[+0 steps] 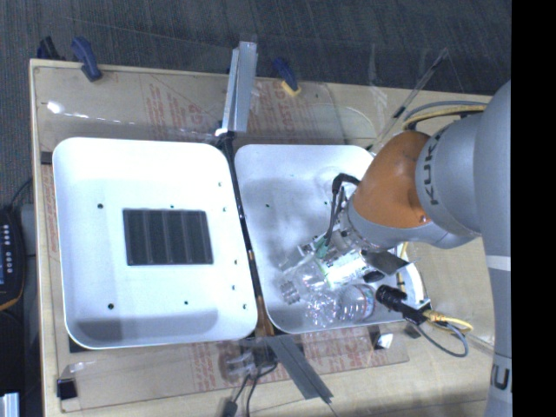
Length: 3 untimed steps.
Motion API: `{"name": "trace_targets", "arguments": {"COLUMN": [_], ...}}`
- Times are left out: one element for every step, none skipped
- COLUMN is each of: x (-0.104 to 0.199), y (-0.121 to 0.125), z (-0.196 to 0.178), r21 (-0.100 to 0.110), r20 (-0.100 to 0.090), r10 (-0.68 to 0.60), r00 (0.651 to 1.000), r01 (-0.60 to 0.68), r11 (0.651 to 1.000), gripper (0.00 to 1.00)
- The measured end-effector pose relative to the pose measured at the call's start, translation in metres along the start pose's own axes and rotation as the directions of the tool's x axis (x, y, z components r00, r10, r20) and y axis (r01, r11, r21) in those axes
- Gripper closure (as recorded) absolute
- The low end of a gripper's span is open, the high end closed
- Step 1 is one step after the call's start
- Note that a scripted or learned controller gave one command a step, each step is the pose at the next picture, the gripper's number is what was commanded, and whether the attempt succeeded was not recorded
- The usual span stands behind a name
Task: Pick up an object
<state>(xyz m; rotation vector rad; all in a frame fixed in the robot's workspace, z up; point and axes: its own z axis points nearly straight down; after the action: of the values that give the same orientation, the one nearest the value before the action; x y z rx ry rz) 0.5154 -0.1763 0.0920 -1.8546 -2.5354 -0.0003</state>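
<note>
The grey arm with its orange band (395, 189) reaches from the right over the right bin (278, 189). Its gripper (334, 263) hangs low over the bin's near right part, above a heap of clear plastic objects (326, 294), among them a crumpled clear bottle (352, 302) and a piece with a green and white label (339, 268). The wrist covers the fingertips, and whether anything is held is hidden.
The left bin (87, 189) has a dark ridged rectangle (167, 236) on its floor. A grey metal bar (238, 85) stands at the back between the bins, with blue clamps (87, 59) along the bench's far edge. Cables (434, 324) trail at the near right.
</note>
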Motion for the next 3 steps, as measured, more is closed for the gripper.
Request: {"name": "trace_targets", "arguments": {"x": [-0.013,-0.042,-0.047], "y": [-0.026,0.019,0.039], "z": [-0.071,-0.046,0.0], "r21": [-0.005,0.0,0.001], "r20": [0.004,0.0,-0.002], "r10": [-0.16,-0.213,-0.155], "r00": [0.987,0.977,0.988], "r01": [0.16,0.213,0.155], "r11": [0.987,0.977,0.988], "gripper": [0.0,0.0,0.0]}}
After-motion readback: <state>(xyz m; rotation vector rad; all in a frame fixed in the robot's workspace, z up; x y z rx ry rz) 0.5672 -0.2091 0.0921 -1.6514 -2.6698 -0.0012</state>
